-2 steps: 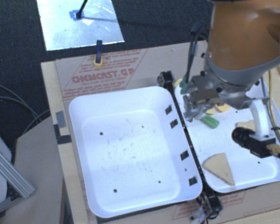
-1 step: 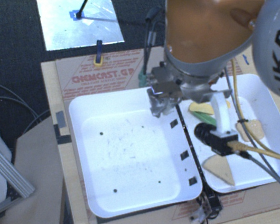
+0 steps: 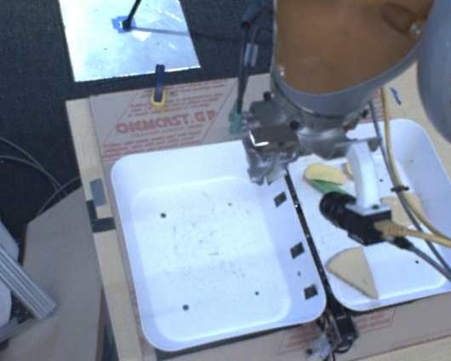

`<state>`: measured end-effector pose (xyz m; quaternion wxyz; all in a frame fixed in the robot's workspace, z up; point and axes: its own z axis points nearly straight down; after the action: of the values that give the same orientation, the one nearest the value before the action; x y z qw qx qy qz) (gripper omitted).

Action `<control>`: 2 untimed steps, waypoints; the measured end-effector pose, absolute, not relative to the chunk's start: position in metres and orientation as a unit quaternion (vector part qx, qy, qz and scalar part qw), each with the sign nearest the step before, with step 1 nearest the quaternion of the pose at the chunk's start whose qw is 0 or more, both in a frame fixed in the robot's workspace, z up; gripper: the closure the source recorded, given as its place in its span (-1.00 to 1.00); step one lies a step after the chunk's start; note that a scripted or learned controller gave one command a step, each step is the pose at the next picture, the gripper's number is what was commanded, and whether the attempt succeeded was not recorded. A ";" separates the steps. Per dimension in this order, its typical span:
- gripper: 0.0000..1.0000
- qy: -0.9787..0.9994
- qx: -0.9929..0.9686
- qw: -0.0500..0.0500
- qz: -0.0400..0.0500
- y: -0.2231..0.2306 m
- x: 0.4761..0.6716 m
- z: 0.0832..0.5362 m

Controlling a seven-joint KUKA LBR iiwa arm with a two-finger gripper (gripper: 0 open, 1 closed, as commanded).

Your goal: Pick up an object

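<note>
The grey arm with its orange band (image 3: pixel 350 6) reaches in from the upper right and covers the back of the right bin (image 3: pixel 446 180). Its gripper (image 3: pixel 266 164) hangs over the back end of the divide between the two bins, its tip hidden by the metal housing. A pale yellow-green piece (image 3: pixel 324 172) lies in the right bin just right of the gripper. Near that bin's front edge rests a tan wedge (image 3: pixel 354 273). Another tan piece (image 3: pixel 412 207) shows partly behind the cables. Nothing is visible between the fingers.
The left bin (image 3: pixel 207 248) is white with a few dark specks. A black cylinder on a white bracket (image 3: pixel 348 214) and yellow cables (image 3: pixel 426 239) hang from the arm over the right bin. A shiny metal sheet (image 3: pixel 128 28) lies behind the bench.
</note>
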<state>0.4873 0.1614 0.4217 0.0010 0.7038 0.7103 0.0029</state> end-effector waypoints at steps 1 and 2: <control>1.00 0.712 0.702 0.001 0.004 0.161 0.488 0.433; 1.00 0.715 0.699 0.002 0.005 0.162 0.488 0.443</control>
<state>0.4885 0.1617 0.4433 0.0017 0.6995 0.7146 0.0046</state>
